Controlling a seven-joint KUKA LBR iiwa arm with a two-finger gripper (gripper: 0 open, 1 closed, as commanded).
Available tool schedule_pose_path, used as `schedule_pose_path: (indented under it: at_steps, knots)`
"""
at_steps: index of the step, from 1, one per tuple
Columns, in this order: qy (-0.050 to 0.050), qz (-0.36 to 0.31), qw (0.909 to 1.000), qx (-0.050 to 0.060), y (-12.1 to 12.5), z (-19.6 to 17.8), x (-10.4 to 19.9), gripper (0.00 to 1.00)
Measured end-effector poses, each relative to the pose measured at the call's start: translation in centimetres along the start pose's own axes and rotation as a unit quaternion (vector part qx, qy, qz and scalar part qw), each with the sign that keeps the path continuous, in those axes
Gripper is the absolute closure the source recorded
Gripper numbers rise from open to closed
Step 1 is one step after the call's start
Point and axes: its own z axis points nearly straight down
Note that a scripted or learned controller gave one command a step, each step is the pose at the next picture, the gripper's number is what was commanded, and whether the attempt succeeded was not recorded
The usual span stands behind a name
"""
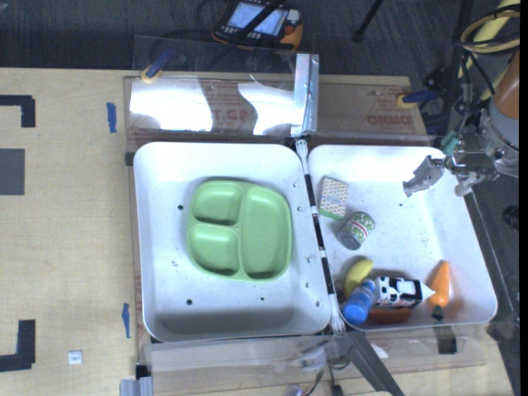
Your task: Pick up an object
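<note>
Glossy white plastic bins [165,304]; matt green plastic tray [241,229].

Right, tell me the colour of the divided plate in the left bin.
Light green, seen clearly in the camera view: plate.

Faint reddish print runs across the cardboard sheet [379,110] behind the two bins but is too blurred to read, and the lit screen of the handheld pendant [257,21] on the floor is likewise illegible.
</note>
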Motion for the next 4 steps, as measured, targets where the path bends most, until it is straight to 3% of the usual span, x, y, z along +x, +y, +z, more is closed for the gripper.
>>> schedule_pose_path:
  at_steps: [1,2,3,4]
  knots:
    - [0.0,-0.14,0.9902,0.0,-3.0,9.8,5.3,0.0]
    - [0.0,-0.133,0.9911,0.0,0.9,17.5,3.4,0.0]
    - [-0.001,-0.16,0.9871,-0.005,3.9,19.4,2.4,0.0]
    - [-0.003,-0.159,0.9872,-0.01,4.2,18.1,2.3,1.0]
